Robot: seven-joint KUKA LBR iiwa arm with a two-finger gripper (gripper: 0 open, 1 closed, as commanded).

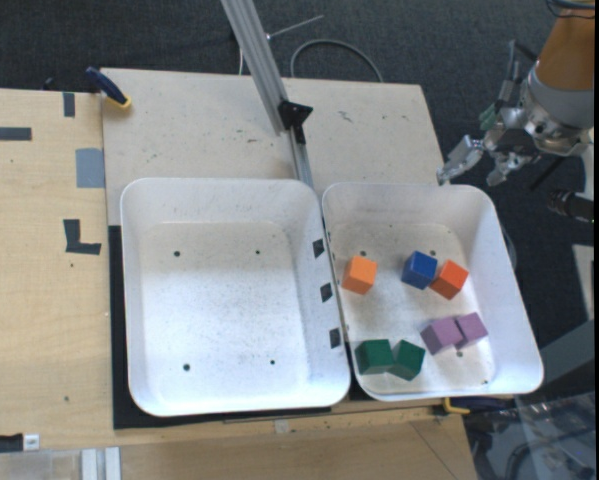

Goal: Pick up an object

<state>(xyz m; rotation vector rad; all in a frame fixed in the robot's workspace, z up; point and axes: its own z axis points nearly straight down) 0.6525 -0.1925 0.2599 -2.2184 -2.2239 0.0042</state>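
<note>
My hand (476, 163) hangs past the far right corner of the right bin (503, 251), and its fingers look spread apart with nothing between them. In that bin lie the blocks: orange (359, 274), blue (419, 269), another orange (450, 279), two purple (453, 332), two green (390, 356).

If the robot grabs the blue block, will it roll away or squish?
The blue block looks like a small cube with flat faces, so it would probably slide or tip rather than roll. Its sharp edges suggest it is stiff, not squishy. It sits right against an orange block, so a push would likely nudge that one too. The gripper hangs beyond the bin's far rim.
</note>
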